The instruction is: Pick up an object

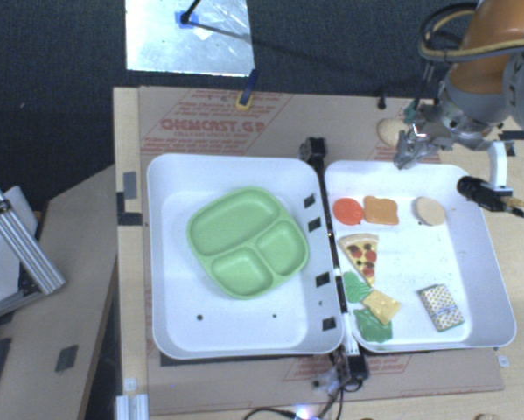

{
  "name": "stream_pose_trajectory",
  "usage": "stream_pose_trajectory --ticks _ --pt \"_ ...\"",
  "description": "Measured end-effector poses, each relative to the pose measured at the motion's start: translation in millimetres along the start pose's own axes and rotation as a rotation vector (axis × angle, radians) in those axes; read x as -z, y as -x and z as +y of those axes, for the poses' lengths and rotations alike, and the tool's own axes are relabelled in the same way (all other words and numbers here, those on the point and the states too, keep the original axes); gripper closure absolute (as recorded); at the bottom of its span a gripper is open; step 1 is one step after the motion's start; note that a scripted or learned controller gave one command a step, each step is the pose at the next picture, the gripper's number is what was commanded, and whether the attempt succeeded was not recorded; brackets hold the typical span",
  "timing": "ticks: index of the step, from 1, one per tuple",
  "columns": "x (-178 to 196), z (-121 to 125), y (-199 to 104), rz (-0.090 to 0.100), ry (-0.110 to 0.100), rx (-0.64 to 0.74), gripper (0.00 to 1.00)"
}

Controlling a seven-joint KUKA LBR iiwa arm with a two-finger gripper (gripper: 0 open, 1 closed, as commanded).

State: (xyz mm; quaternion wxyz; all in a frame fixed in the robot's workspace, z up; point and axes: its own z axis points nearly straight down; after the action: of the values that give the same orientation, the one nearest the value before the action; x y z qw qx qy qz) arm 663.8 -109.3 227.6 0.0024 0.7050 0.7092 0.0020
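My gripper [408, 156] hovers over the far edge of the right bin [471, 269], with nothing seen between its fingers. Below it in that bin lie a red tomato slice [348, 210], an orange toast piece [380, 210] and a tan round cookie [430, 211]. A pizza slice [362, 255] sits mid-left, with green lettuce [369, 322] and a yellow cheese wedge [383, 305] toward the near left corner. A patterned cracker [441, 307] rests near the front right. The left bin [170, 269] holds a green divided plate [248, 241].
A pale round disc [389, 131] lies on the cardboard just behind the right bin, left of the gripper. A shiny silver sheet [190, 24] lies at the back left. A metal frame [12, 239] stands at the far left edge.
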Motion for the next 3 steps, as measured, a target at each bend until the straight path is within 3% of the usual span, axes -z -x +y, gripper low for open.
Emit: stream_pose_trajectory --ticks 1,3 --pt "8.7 -40.9 -26.8 0.001 -0.006 0.001 1.00" --pt "-10.3 -124.9 -97.1 0.002 -0.009 0.002 1.00"
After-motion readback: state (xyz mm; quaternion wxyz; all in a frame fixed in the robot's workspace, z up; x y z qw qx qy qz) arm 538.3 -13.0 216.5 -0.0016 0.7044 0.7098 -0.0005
